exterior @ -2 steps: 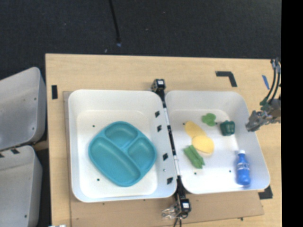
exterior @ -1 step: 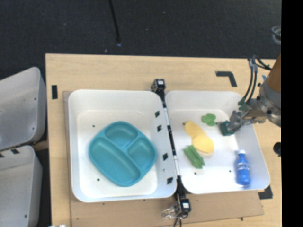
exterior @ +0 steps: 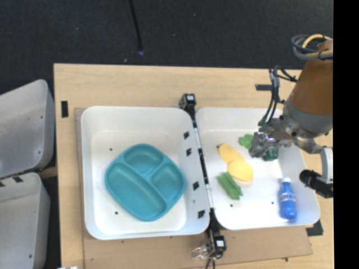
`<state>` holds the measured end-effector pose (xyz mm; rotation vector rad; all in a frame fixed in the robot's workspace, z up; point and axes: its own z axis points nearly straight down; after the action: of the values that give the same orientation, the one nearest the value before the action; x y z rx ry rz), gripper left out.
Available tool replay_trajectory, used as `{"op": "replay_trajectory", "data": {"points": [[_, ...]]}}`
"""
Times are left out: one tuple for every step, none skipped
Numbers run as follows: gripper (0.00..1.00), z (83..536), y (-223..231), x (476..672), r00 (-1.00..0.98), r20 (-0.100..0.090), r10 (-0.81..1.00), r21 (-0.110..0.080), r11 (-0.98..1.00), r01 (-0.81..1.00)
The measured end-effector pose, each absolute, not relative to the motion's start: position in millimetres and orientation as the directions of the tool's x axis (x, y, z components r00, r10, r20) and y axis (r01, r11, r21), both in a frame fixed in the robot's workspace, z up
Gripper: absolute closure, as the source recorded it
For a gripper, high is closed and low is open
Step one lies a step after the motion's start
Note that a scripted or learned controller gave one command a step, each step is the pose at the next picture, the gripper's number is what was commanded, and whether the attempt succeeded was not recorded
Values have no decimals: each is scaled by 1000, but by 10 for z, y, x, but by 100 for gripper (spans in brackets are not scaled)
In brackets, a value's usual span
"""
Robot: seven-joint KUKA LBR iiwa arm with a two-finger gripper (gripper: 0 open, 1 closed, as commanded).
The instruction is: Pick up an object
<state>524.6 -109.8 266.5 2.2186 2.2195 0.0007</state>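
Wooden bench [exterior: 129, 86] borders both bins; pincer [exterior: 263, 148] crowds green toy [exterior: 245, 141].

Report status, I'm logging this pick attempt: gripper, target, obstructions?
Gripper low in right white bin, beside small green object. Nothing seen held. Yellow rounded object, green pod-shaped object, blue plastic bottle lie nearby, loose.

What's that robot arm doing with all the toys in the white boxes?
The robot arm reaches in from the right, and its gripper is low over the right bin, close to a small green thing. It is trying to pick something up, but nothing is clearly in its grip yet. A yellow toy, a green toy and a blue bottle lie in that bin. The left bin has a teal divided plate.
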Motion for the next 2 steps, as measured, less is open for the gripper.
{"op": "replay_trajectory", "data": {"points": [[100,2728,-631,5296,-2,-1,1000,3,2,1000],[100,2761,-181,5349,-4,0,1000,2,4,1000]]}}
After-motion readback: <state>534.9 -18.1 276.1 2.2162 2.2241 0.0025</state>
